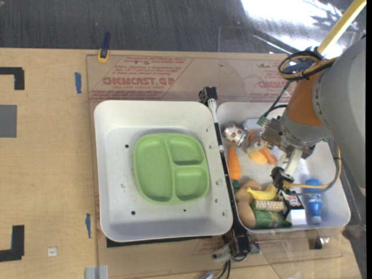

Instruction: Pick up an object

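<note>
Presently I logged the gripper (271, 149) over the bin at frame right (344, 213); whether it held anything, I couldn't tell. The bin at left (110, 156) held a green plate (171, 167).

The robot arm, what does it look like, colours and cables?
The arm is bulky, rounded and grey, with an orange band above a grey metal wrist. Black and yellow cables loop beside the band.
</note>
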Controlling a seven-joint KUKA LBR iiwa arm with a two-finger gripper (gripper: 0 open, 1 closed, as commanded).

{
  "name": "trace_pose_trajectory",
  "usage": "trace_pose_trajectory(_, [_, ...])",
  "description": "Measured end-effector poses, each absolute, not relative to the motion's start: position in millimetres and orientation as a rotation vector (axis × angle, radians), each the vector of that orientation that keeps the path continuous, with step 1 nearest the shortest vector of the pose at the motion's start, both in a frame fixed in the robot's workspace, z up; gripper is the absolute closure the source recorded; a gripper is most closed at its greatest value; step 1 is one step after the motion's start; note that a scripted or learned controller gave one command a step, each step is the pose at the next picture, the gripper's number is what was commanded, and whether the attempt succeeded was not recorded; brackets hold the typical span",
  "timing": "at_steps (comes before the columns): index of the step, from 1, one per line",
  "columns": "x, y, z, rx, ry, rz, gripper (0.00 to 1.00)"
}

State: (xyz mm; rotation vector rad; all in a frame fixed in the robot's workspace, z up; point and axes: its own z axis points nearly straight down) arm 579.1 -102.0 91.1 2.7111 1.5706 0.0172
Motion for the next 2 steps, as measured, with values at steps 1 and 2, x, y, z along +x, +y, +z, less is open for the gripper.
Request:
trace_pose_trajectory(1, [578.1,-102.3,101.2,2.706,1.58,0.008,1.0])
trace_pose_trajectory(2, [579.1,-42.3,209.1,2.665,1.659,0.011,1.0])
